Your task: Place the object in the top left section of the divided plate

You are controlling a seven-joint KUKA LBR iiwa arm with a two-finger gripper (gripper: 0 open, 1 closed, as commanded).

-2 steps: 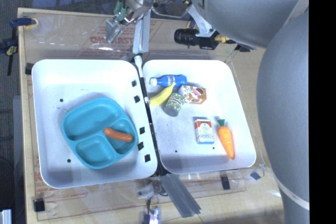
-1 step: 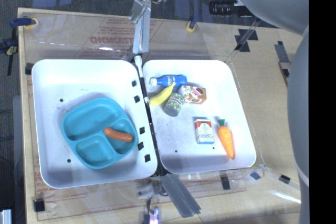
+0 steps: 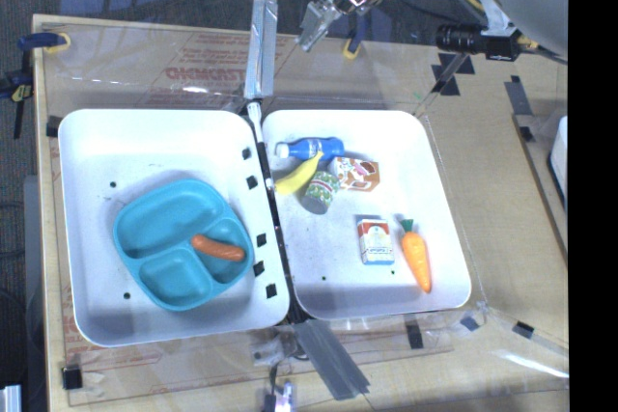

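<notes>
hot dog point(image 3: 218, 249) on blue plate point(image 3: 164, 222) | end effector point(image 3: 333, 17) raised, fingers apart, empty | arm cropped

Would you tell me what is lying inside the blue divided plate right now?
A hot dog lies in one section of the blue divided plate; the other sections show bare blue. The plate surface directly under it is covered.

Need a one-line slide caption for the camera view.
Gripper open above the bench; hot dog on blue divided plate, carrot in right bin.
</notes>
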